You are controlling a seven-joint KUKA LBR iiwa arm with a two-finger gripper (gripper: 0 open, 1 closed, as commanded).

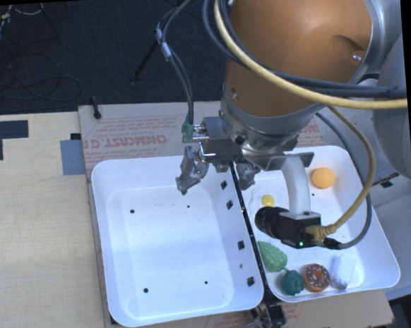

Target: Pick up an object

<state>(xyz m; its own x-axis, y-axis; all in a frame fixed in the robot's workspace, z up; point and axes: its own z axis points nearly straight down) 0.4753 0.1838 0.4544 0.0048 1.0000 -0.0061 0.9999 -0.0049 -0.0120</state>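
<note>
While the gripper [212,172] hangs over the divider between the bins, jaws apart and holding nothing, the doughnut [316,277] lies crowded in the right bin's [372,253] corner; neighbours could spoil a grasp.

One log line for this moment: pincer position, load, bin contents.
pincer: over divider, nothing held | right bin: orange ball, donut, green toys
</note>
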